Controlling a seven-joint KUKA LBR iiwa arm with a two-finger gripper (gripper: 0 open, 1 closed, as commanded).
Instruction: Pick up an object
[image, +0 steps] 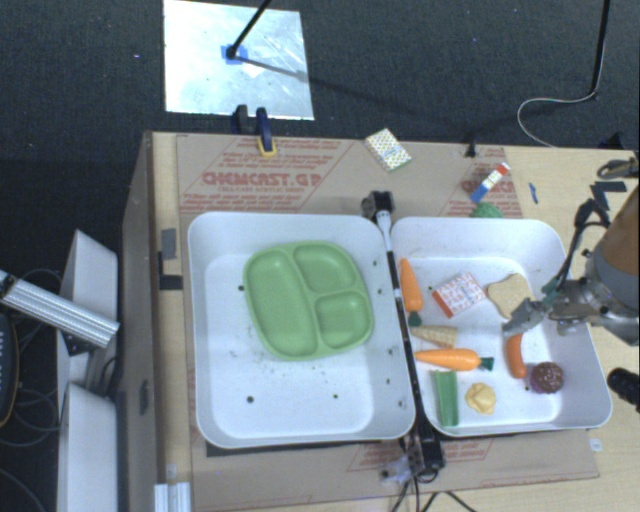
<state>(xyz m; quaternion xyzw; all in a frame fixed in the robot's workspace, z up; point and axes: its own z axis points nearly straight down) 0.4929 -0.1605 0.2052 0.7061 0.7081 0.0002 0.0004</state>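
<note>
Working over a cardboard-covered bench (300, 165) with two white bins side by side, dark carpet beyond. Nearest, at the front of the right bin (590, 405): green stick (446, 398), yellow lump (481, 398), dark red ball (546, 377). Just behind those: long carrot (450, 358) lying crosswise, short orange piece (515, 355) roughly upright in the picture, small cone (432, 335). Claw (523, 318) at the right bin's middle, reaching in from the right, tip just above the short orange piece and close to it. Cannot tell how far open, too blurred; nothing seen held. Cannot tell either whether touching the piece or hanging over it. Further back: red-and-white box (459, 293), bread slice (508, 293), second carrot (410, 285) along the left wall. Left bin (215, 400) holding a green divided plate (308, 300). Far side of the bench: patterned block (387, 148), red-and-blue piece (488, 183). Judged step: approach or descent onto a target, grasp not yet confirmed. Likely target: short orange piece, with bread slice as the other near candidate. Next move calls for centring over the piece, dropping to the bin floor, closing across its narrow width, then lifting straight. Risk: clipping the dark red ball or nudging the piece away.
</note>
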